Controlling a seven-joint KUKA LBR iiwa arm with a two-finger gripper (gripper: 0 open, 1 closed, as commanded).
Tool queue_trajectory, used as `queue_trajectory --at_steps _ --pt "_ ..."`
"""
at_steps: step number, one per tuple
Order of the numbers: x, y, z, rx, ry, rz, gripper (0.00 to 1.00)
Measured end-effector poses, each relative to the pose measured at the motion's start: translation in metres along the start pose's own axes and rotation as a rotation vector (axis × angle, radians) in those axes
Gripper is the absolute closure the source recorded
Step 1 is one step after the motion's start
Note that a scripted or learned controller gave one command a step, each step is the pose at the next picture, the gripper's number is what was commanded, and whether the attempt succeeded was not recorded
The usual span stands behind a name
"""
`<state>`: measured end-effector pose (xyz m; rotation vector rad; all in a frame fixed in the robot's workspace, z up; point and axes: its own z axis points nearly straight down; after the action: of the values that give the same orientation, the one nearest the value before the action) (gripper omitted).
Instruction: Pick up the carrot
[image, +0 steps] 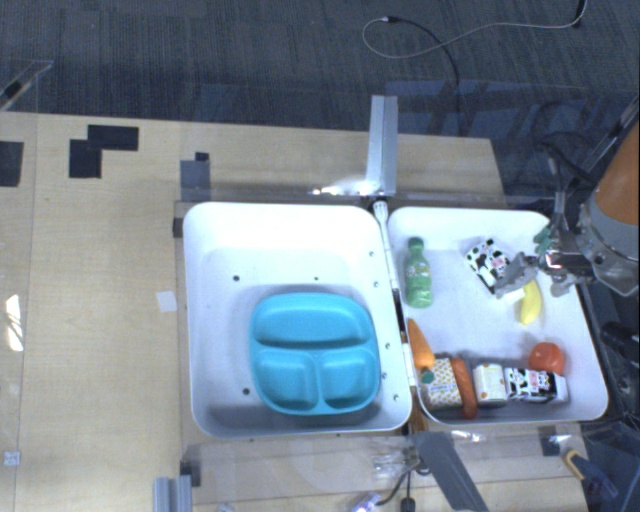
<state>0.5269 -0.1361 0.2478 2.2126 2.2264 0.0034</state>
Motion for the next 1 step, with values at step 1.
queue_trajectory --at_steps 1 --pt "0.0370 -0.0207 0.1496 0.000 0.001 0.112 0.00"
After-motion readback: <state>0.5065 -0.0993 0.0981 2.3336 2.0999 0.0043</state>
